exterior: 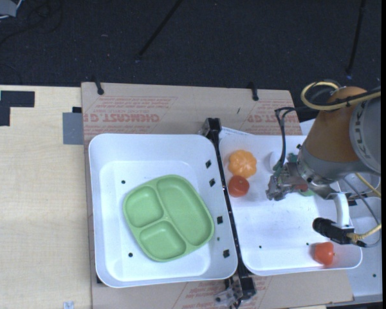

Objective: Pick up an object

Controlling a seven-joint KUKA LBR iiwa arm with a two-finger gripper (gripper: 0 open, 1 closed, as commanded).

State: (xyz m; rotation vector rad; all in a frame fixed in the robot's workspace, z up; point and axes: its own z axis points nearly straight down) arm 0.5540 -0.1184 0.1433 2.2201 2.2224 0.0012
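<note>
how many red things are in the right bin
2: one red ball beside the orange fruit near the divider, another in the near right corner. The arm may hide more.

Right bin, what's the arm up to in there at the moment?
The KUKA arm reaches in from the right, with its gripper low over the right bin, near the bin's middle. Nothing is visibly between its fingers. Just to its left lie an orange fruit and a small red ball, side by side near the divider. Another red object sits in the bin's near right corner. The left bin holds a green divided plate, untouched.
</note>
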